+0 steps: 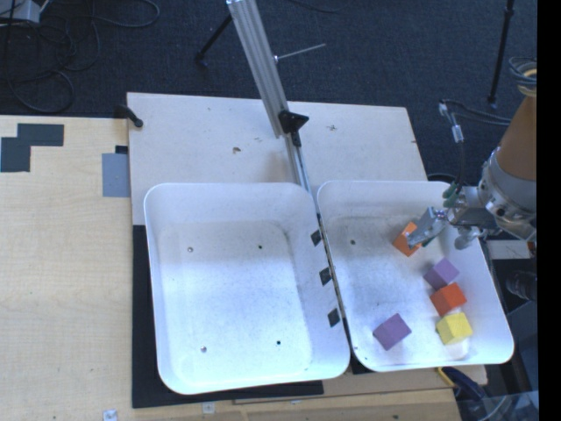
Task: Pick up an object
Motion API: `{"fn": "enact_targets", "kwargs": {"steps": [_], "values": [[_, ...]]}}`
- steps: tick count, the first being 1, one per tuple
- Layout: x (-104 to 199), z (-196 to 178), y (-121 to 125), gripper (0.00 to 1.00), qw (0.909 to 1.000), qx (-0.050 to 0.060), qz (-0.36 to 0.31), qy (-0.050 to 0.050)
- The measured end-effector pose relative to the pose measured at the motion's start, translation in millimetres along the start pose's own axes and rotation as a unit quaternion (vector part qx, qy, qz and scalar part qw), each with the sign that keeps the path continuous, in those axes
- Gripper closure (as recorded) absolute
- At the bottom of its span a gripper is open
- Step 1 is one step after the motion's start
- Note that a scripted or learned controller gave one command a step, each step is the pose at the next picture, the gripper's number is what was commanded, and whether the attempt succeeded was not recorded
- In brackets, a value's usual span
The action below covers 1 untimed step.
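1. An orange block (406, 238) sat in the right bin (368, 358), at the frame's right-centre, touching the gripper (429, 227) tips.
2. It looked small, orange and tilted, partly hidden.
3. I could not tell the gripper's state.
4. Below lay purple, orange and yellow blocks.

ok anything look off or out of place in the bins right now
Nothing stands out. The right bin holds five blocks, all loose on its floor: an orange block by the gripper, two purple ones, a red-orange one and a yellow one. Nothing is spilled or damaged.
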State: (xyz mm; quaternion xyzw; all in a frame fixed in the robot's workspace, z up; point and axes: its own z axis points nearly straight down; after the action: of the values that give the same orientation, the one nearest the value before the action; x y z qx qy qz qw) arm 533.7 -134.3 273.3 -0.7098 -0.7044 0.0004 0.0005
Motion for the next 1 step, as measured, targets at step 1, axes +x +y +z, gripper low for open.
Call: {"fn": "enact_targets", "kwargs": {"steps": [1], "values": [[-4.9,33.1,-10.1,0.00,1.0000,0.002,-0.003,0.000]]}}
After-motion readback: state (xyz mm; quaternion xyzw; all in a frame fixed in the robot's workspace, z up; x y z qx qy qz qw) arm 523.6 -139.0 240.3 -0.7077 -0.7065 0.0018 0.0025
